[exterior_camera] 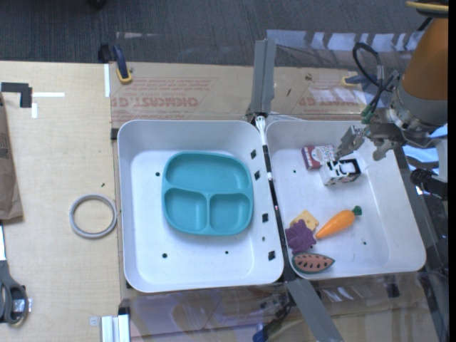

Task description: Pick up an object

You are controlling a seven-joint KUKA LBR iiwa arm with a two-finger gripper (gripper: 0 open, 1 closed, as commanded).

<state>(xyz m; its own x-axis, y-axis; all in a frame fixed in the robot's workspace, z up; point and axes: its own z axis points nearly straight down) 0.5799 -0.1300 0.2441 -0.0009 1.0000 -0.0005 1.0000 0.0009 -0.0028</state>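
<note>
Bench point(57, 141): 2 white bins point(135, 212), tape ring point(93, 215), scissors point(13, 301).

place: likely robotics lab | cues — bench point(50, 141) with two white bins point(135, 212), grey carpet point(214, 13)

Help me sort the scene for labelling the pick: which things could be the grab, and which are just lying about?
Candidates, right bin:
red-and-white carton
black-and-white carton
carrot
cheese wedge
purple grapes
watermelon slice
gripper above the cartons

Lying about:
teal divided plate, left bin
grey ring
scissors
</note>
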